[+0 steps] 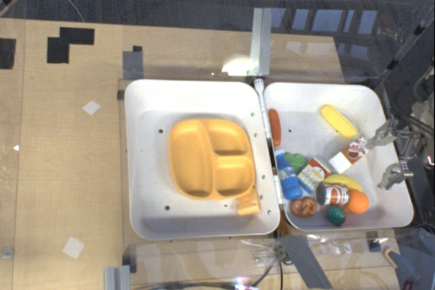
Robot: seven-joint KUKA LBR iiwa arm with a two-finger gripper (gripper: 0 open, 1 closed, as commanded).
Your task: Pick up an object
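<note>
My two-finger metal claw [393, 154] sits at the right rim of the right-hand shallow white bin [299, 102], its fingers spread apart with nothing between them. One fingertip lies just beside a small brown bottle with a white label [355, 148]; the other hangs over the bin's right edge, apart from the contents.

Right bin, contents. A yellow plastic corn cob [338, 121] lies toward the far right corner, well apart from the rest. A red sausage-shaped toy [274, 127] lies along the left wall. A white cube [339, 161] rests just beside the brown bottle. Toward the near side the items crowd together: a green leafy toy [296, 161], a blue block [288, 183], a white carton with red and green print [312, 173], a yellow banana [343, 181], a red-labelled tin can [332, 195], an orange ball [357, 202], a brown round toy [303, 207] and a dark green round toy [335, 215].

Left bin. The left-hand shallow white bin [146, 146] bears a yellow divided plastic tray [207, 156] at its middle; a small orange wedge-shaped block [248, 204] touches the tray's near right corner.
</note>
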